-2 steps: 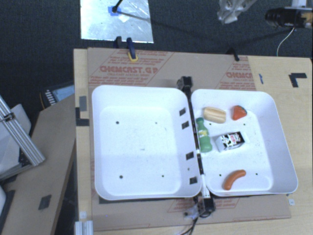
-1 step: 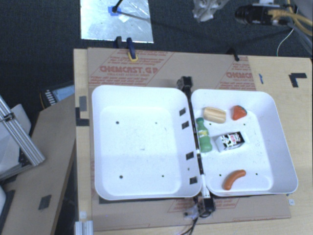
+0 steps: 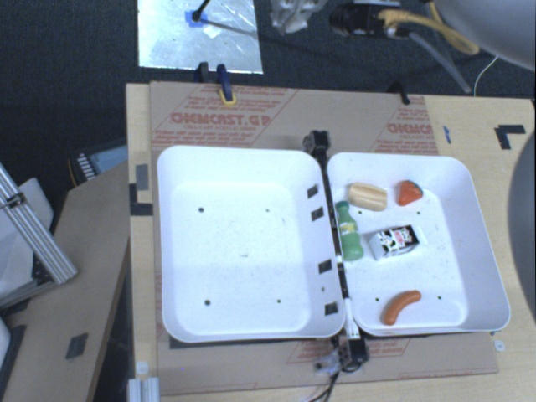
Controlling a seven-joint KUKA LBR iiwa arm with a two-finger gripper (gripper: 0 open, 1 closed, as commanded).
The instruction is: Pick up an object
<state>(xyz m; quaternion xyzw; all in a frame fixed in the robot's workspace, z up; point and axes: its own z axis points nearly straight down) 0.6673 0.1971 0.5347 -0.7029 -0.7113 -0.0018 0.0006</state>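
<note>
On a bench (image 3: 138,124) seen from above at a slant, two shallow white bins sit side by side, and everything here is placed relative to the gripper (image 3: 295,7), which hangs beyond the far edge of the bench over dark floor. Whether its jaws are apart or together cannot be told, as it is blurred. The grey arm (image 3: 490,11) curves off to the gripper's right. The left bin (image 3: 234,241) lies well short of the gripper, toward the camera. The right bin (image 3: 461,249) lies well apart from the gripper, nearer the camera and to its right, and holds five small things. Largest is a black-and-white carton (image 3: 395,241) lying flat near the bin's middle; it is probably light and stiff, and its flat long sides look easiest to grip. Just beside it, against the wall between the bins, lies a green bottle (image 3: 347,231), likely smooth and apt to roll. Closer to the gripper than these is a tan bread roll (image 3: 367,195), probably a soft, light toy, best taken across its short width. Farthest from the gripper lies an orange sausage (image 3: 400,306), slim and rounded, so likely to slip. Smallest is a red-orange piece (image 3: 409,193) beside the roll, its kind unclear. Nothing is held yet.
</note>
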